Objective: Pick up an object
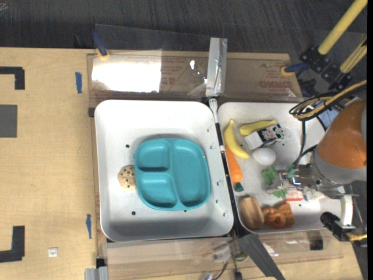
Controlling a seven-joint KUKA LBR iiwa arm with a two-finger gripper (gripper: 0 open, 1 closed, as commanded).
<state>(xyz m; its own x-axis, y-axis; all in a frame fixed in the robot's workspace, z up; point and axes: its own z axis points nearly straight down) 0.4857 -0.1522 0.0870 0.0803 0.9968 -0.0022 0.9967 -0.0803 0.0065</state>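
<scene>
- Brown bread roll (251,211) and orange-brown toy (278,215) lay at the right bin's (291,111) near edge.
- Gripper (289,177) hung over a green item (270,175); whether it was open or closed, I couldn't tell.

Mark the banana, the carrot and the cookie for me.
banana (235,144): camera view, middle of its curve.
carrot (234,169): camera view, orange body.
cookie (127,177): camera view, its centre, beside the teal plate.

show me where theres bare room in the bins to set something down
Left bin: bare white floor on all sides of the teal tray, widest along the top edge; a cookie touches the tray's left side. Right bin: crowded with bananas, carrot, egg and bread, with the arm over its right part.
</scene>
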